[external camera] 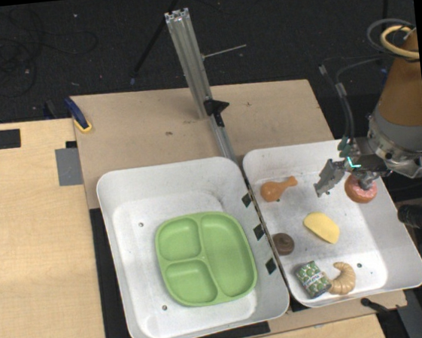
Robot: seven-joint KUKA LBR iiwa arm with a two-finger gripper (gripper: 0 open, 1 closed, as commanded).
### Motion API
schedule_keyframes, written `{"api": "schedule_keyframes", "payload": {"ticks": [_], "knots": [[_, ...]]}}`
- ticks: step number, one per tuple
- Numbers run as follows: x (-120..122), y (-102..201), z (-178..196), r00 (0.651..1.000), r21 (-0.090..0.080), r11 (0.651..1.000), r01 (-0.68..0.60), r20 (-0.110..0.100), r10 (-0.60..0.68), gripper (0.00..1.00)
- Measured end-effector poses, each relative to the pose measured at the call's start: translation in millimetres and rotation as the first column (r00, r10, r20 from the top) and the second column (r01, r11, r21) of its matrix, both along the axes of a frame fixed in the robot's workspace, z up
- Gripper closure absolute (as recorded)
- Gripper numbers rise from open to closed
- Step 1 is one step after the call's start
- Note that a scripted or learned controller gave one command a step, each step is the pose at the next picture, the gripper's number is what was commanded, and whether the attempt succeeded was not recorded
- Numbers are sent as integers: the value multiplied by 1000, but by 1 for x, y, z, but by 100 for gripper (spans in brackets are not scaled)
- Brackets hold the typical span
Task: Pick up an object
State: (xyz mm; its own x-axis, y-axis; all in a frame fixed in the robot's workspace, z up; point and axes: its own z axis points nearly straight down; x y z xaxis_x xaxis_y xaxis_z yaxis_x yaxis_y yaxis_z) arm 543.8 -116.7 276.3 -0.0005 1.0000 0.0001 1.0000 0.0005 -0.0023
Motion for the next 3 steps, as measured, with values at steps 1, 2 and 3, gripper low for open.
{"api": "schedule_keyframes", "payload": {"ticks": [1, 2, 3], "knots": [[0, 0, 0, 1000, 0, 1000, 0, 1, 0, 0], [1, 3, -64, 1000, 2, 1000, 1, -8, -1, 0], [4, -4, -124, 1000, 2, 1000, 2, -8, -2, 0]]}}
